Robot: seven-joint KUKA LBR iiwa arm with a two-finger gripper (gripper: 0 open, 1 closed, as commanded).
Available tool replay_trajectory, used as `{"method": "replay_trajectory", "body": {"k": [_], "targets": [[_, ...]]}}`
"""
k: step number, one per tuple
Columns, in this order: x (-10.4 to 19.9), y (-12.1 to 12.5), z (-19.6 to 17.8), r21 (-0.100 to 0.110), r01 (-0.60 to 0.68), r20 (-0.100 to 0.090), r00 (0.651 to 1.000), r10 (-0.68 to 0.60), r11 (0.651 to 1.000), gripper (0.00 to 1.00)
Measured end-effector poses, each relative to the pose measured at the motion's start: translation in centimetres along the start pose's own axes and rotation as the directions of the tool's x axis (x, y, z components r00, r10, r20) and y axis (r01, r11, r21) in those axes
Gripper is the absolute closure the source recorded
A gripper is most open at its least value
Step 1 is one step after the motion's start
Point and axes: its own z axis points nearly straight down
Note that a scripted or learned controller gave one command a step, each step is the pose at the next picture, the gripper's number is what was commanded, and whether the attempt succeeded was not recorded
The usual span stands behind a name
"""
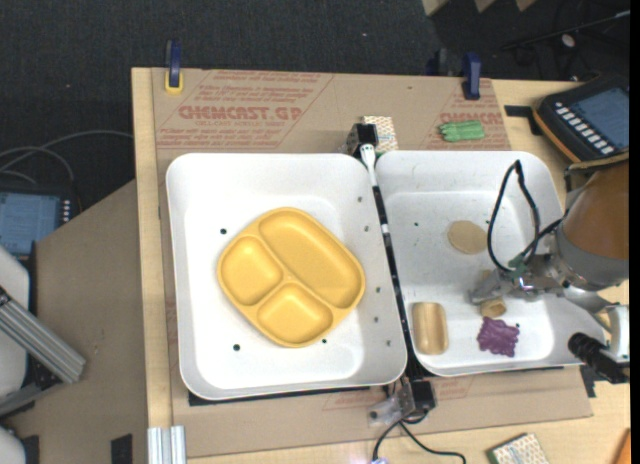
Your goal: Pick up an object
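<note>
In the right bin (420,192) lie a tan round flat piece (465,237), a tan bread-like block (429,327) near the front left corner, and a purple cluster (498,336). My gripper (490,292) reaches in from the right and sits low in the bin, just above the purple cluster and right of the tan block. A small tan object (493,307) lies right at its tips; whether it is held I cannot make out. The grey arm with its orange band (600,227) fills the bin's right side.
The left bin (190,252) holds a yellow three-compartment plate (290,275). A black cable (505,217) loops above the gripper. A green object (462,131) rests on the cardboard behind the right bin. Blue clamps stand at the bench's back edge.
</note>
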Motion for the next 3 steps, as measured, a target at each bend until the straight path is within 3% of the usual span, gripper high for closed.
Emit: {"method": "replay_trajectory", "body": {"k": [1, 2, 3], "targets": [[0.0, 0.2, -1.4, -0.008, 0.0, 0.004, 1.0, 0.0, 1.0, 1.0], [6.2, 5.5, -0.3, -0.008, 0.009, 0.001, 1.0, -0.009, 1.0, 1.0], [14.4, 6.9, -11.0, -0.014, 0.01, 0.001, 1.0, -0.01, 1.0, 1.0]]}}
